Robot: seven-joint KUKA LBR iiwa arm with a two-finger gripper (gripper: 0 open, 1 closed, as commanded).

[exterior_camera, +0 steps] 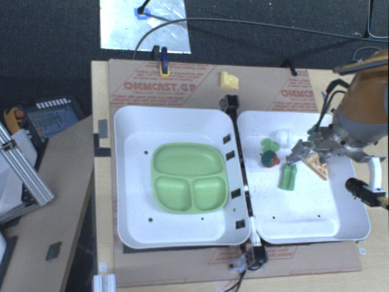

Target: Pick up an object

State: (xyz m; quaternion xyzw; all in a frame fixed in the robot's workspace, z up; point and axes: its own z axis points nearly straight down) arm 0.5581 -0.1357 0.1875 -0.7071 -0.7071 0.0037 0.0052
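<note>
Camera view: gripper (pixel 302 152) over right bin (pixel 304 224), just above green bottle (pixel 287 177) (finger state unclear); green tray (pixel 187 176) in left bin (pixel 130 163).

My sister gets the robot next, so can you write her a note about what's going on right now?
Hand: low in the right bin, beside the toys; I can't tell if it grips anything.
Things: a green bottle, a small green and red toy, a white lump and a tan wedge sit clustered in the right bin. A green divided plate lies in the left bin.
Done: nothing is visibly lifted.
Left: grab one object, probably the bottle or wedge nearest the hand, and raise it.
</note>
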